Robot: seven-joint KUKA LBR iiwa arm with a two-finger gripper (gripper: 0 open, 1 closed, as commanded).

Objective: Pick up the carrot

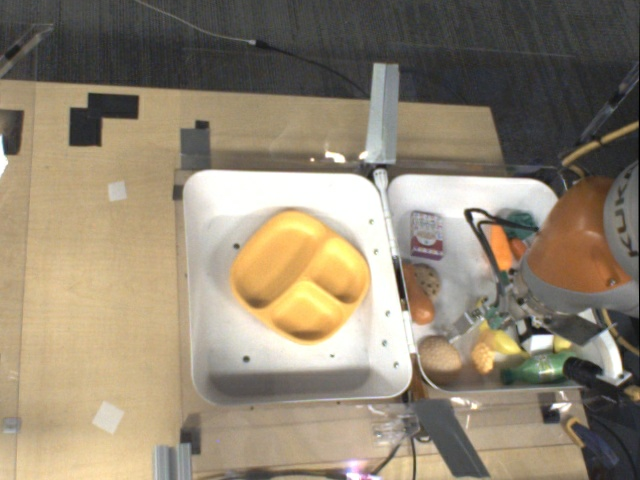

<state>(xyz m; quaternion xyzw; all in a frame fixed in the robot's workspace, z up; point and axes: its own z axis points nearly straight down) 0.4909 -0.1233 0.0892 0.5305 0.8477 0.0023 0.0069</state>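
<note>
From the camera above the bench, my arm (585,243) reached in from the right over the right bin (455,183), its orange band covering that bin's far right side. My gripper (497,306) hung low among the clutter, and I could not tell from that slant how it was set, nor whether it had anything.

The carrot (497,246) lay in the right bin's upper right part, a short orange piece just left of my wrist, with a green top (520,220) above it and a black loop (480,218) curving round its upper end. It was apart from my gripper, which sat lower, near a yellow piece (497,340) and a green bottle (535,369).

I judged the carrot light, stiff and smooth, likely a plastic toy, apt to slip or roll. I would take it across its thicker middle, clear of the loop.

The left bin (205,268) held a yellow divided tray (300,273).
</note>
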